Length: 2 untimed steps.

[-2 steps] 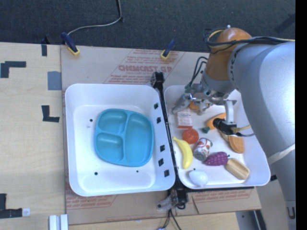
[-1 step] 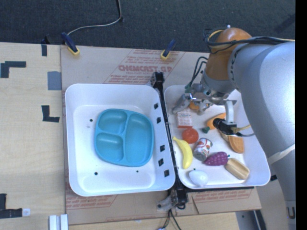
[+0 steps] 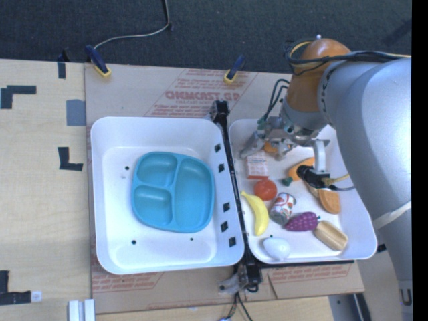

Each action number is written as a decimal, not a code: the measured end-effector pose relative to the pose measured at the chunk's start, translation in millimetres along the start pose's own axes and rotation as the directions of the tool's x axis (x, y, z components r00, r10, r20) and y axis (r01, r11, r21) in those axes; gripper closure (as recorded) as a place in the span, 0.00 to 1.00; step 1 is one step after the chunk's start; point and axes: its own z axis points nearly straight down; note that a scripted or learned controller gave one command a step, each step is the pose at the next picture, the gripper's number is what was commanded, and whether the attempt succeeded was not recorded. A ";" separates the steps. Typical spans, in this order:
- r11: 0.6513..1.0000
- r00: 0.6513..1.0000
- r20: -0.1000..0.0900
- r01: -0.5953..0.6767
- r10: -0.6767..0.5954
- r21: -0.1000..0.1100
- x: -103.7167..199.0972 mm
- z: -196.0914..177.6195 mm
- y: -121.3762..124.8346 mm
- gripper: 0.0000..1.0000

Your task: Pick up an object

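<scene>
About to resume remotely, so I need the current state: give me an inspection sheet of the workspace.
Surface: two white bins on brown board.
Job's things: right bin holds banana, tomato, grapes, bread roll, white egg, small packet.
Clutter: blue divided plate in left bin.
Grippers: gripper low over right bin's far end; finger state unclear.
Cables: grey cable behind the board.
Surroundings: yellow clamps on board edge.

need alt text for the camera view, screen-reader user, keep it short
A grey robot arm with an orange band reaches from the right, its gripper low over the right bin, which holds small toy foods including a banana, a tomato and purple grapes. The left bin holds a blue divided plate.
</scene>
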 end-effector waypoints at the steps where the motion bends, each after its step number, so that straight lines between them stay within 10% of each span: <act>1: 1.000 1.000 0.002 -0.002 0.002 -0.001 1.4 0.1 -0.2 0.00; 2: 1.000 1.000 0.001 0.000 0.000 0.000 0.7 0.1 -0.1 0.00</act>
